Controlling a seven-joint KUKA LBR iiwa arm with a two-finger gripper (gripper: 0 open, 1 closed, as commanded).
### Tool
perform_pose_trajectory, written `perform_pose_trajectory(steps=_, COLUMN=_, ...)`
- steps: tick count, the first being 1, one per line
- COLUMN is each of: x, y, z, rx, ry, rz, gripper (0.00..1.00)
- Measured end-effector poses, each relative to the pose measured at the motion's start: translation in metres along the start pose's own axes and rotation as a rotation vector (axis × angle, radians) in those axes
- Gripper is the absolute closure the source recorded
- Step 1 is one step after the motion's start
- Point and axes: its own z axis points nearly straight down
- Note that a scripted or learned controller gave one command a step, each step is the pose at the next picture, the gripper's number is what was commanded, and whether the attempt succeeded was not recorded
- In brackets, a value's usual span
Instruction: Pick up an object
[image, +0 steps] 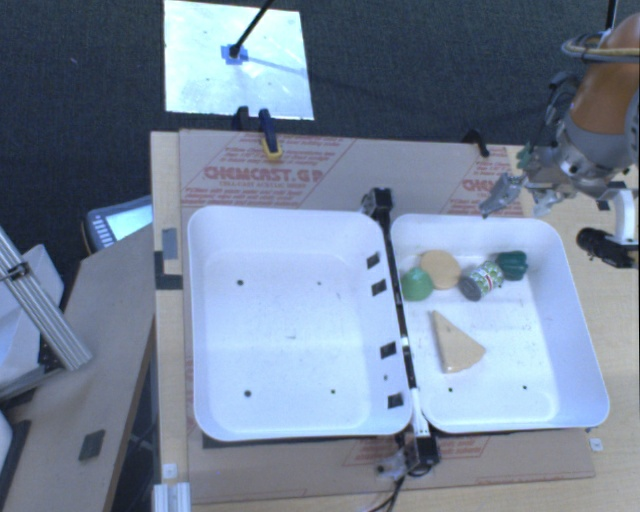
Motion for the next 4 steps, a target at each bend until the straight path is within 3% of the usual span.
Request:
perform_pose_trajectory(steps=1, x=-0.002, y=-0.004, z=-0.003, rx=0.012, ry=0.001, rz=-0.001, gripper=1.0)
perform_pose_trajectory(steps=2, x=0.106, y=-0.022, z=-0.084, rx=0.011, ry=0.005, rz=-0.004, gripper=1.0)
perform_pose_trajectory(steps=3, x=0.16, y=0.005, z=-0.202, rx=0.003, ry=0.006, rz=-0.002, gripper=1.0)
perform_pose_trajectory(steps=4, x=0.28, y=-0.015, z=-0.15, rx=0.022, ry=0.008, rz=-0.005, gripper=1.0)
